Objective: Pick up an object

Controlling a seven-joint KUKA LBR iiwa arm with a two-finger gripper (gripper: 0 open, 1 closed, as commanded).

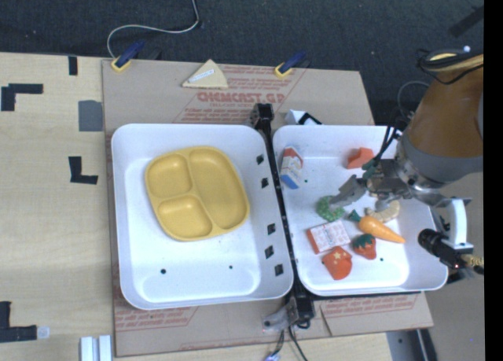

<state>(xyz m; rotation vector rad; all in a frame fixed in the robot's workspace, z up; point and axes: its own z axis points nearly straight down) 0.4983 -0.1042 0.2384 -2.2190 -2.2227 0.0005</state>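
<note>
The desk (47,194) carries two shallow white bins side by side. The left bin (134,273) holds a yellow divided plate (196,192). The right bin (393,269) holds the candidate objects: a green broccoli-like piece (330,209), a carrot (380,229), a small red-and-green piece (365,246), a red strawberry-like piece (337,263), a flat red-and-white packet (329,235), a small carton (291,164) near the divider, an orange-red piece (361,158) near the far wall, and a pale piece (387,211) just beside the carrot.

The arm reaches in from the right, with the gripper (357,191) low over the middle of the right bin, just beside the green piece. Whether it is spread or closed cannot be told from this view; nothing is visibly held.

Assessment: the approach stage is in hand and no grasp is confirmed. The nearest target appears to be the green piece.

Recommendation: centre over one object alone, since the green piece, packet, carrot and pale piece lie close together and a stray contact could push a neighbour. Descend straight, close across the narrowest width of the piece, and lift vertically. The flat packet is judged the poorest choice, lying flush on the bin floor
</note>
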